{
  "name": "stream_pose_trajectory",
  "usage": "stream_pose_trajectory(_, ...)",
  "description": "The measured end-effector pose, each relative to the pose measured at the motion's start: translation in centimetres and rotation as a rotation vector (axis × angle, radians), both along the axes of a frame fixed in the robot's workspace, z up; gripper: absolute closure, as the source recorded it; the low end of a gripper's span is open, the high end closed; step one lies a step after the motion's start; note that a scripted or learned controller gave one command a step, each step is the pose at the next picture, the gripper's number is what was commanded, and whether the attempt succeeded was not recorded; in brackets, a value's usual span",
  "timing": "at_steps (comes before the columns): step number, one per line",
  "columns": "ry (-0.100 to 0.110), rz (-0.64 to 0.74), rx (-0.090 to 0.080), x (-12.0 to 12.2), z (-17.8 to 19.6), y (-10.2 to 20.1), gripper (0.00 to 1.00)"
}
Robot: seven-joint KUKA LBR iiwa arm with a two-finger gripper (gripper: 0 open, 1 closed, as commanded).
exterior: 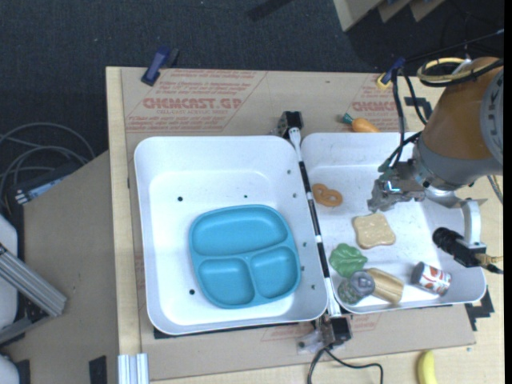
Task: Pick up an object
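The left bin held a blue sectioned tray. The arm reached over the right bin from the right. Its claw hung above the bin floor, just above the toast-shaped piece; how wide it stood could not be told, and nothing showed in its grip. A pretzel lay left of it. Nearer the front lay a green leaf piece, a tan cylinder, a grey round item and a small red-and-white can.
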State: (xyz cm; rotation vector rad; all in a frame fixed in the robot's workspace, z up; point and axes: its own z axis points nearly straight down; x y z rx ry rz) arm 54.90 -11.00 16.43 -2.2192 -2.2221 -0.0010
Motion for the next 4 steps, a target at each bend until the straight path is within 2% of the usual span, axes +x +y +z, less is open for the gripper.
stream_pose_trajectory(1,0.000,-0.001,-0.001,0.0,0.0,-0.1,0.00)
stream_pose_trajectory(2,0.001,-0.002,-0.001,-0.8,-8.0,-2.1,0.00)
stream_pose_trajectory(3,-0.002,-0.001,-0.002,-0.7,-7.0,-2.1,1.00)
stream_pose_trajectory(4,-0.002,0.000,-0.001,0.4,2.7,4.3,1.00)
